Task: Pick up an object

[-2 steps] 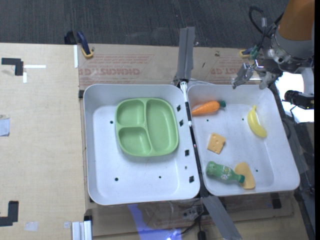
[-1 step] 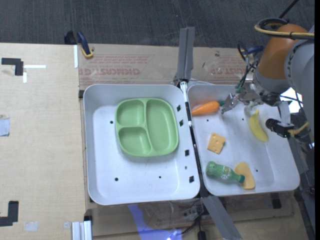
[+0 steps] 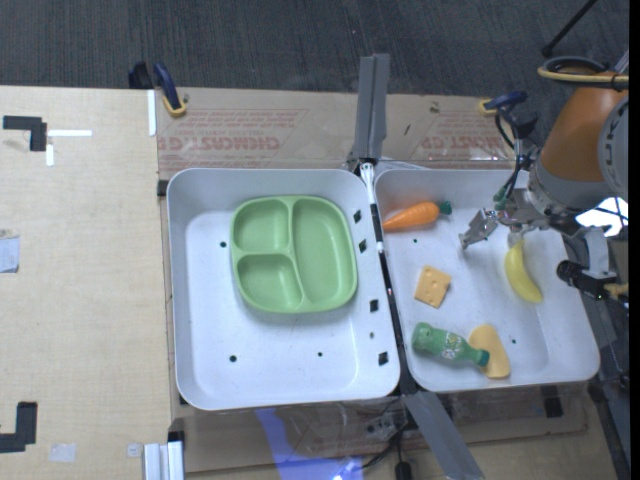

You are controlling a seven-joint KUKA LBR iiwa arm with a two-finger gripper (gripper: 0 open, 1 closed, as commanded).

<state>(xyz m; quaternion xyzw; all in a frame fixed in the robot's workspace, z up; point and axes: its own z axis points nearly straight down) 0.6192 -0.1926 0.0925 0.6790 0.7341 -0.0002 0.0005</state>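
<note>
Hovering fingers [image 3: 484,230] sit beside the banana [image 3: 521,274]; apart.

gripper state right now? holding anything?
Gripper: over the right bin, between the carrot and the banana. Nothing seen held; open or shut cannot be told.

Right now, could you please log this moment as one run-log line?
gripper: over right bin, nothing held | nearest: banana, carrot | green plate: left bin

A robotics lab: clamped cardboard [image 3: 300,133] bench, white bins [image 3: 190,298], toy food.
</note>
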